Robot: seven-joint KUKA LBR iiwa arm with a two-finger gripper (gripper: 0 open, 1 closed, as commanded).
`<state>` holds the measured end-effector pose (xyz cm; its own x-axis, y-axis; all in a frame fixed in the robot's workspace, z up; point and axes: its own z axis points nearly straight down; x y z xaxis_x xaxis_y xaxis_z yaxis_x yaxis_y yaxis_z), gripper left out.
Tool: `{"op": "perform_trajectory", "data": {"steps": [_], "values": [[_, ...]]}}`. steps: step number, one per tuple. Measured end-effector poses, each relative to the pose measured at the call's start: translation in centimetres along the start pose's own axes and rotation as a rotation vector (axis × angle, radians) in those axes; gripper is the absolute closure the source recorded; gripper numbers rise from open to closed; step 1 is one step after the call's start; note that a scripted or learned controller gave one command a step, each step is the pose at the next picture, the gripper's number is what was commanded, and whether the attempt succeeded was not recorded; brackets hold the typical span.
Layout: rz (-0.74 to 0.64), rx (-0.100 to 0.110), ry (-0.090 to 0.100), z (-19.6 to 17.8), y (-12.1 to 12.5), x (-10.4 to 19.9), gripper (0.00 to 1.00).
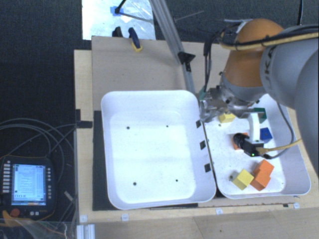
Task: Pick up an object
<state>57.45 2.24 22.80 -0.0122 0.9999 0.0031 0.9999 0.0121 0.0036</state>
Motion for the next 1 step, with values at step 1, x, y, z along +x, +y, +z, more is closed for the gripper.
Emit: {"op": "perform_trajectory", "data": {"steps": [1], "values": [[0.001,0.001,-0.001,0.07,0.56,4.89,1.0]]}}
